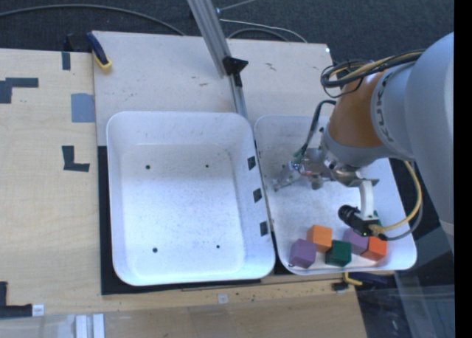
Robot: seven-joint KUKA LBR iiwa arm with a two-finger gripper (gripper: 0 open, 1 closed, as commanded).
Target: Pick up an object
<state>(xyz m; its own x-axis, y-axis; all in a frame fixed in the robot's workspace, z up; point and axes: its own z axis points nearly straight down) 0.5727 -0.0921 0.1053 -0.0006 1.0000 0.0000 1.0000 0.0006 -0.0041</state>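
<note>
My gripper (290, 174) hangs low over the upper left part of the right bin (284, 133), pointing left toward the wall between the two bins. Nothing shows in its grasp. Several small blocks lie clustered at the right bin's near edge: a purple block (302, 252), an orange block (321, 236), a green block (339, 253), a second purple block (358, 240) and an orange-red block (377, 248). The cluster lies well below and to the right of the gripper.
The left bin (118, 181) stands beside the right one, their walls touching. A slanted metal pole (210, 23) with a black clamp crosses the bench behind the bins. The grey arm with its orange band (354, 122) and cables covers the right bin's right side.
</note>
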